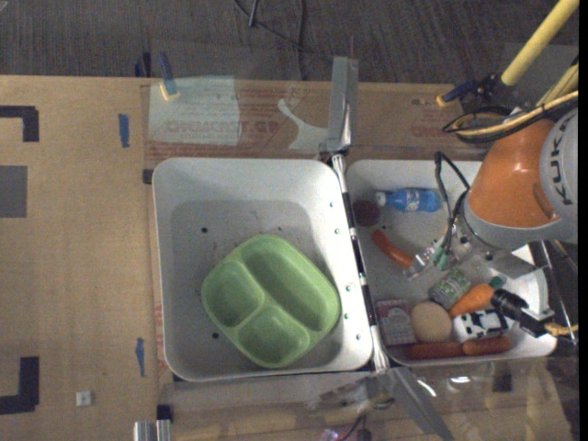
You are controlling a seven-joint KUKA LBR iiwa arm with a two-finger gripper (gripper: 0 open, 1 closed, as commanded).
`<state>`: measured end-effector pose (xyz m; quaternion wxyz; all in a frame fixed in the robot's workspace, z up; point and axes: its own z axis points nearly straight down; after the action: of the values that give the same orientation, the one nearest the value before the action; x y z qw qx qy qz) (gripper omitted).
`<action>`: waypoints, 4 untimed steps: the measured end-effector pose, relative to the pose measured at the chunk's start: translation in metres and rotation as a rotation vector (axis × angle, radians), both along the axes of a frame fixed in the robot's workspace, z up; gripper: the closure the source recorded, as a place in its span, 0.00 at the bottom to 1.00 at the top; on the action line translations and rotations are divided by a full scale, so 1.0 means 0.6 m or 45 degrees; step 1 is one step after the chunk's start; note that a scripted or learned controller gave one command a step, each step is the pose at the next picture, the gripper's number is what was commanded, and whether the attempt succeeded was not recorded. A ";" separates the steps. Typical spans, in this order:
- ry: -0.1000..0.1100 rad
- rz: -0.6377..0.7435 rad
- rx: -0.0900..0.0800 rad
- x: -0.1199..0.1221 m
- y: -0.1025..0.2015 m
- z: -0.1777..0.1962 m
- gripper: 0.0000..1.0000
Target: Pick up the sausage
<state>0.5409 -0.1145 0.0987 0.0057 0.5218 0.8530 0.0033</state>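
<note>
Though the arm (528, 186) is already bent over the right bin (367, 177), nothing in the camera view suggests the pick has happened: the sausage (485, 345) lies along the near wall of that bin, toward its right corner, with a second reddish link (435, 350) end to end on its left. The gripper (439, 257) hangs farther in, above the middle of the bin, apart from both links; whether it is open or closed I cannot tell, as the wrist and cables hide it. So the whole job is left, by my reading: move nearer, come down, close, lift.

The bin is crowded. A pale round thing (430, 322) sits touching the links' far side, a carrot (473, 299) and a green packet (450, 288) just beyond, a bottle (409, 199) at the far wall, an orange stick (393, 248) left of the gripper.

The left bin (184, 338) holds a green tray (271, 301). Both bins rest on a brown board bench (73, 274) marked with black and blue tape; dark carpet (110, 16) and loose cables lie beyond.
</note>
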 end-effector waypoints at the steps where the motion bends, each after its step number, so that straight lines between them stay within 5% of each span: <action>1: 0.012 -0.187 0.000 -0.045 0.040 0.417 1.00; 2: 0.020 -0.644 0.005 -0.102 0.062 0.309 1.00; 3: 0.020 -0.643 0.005 -0.102 0.062 0.309 0.00; 4: 0.019 -0.644 0.004 0.001 0.141 0.142 0.00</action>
<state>0.5416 -0.0301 0.1840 -0.0007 0.7186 0.6954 -0.0006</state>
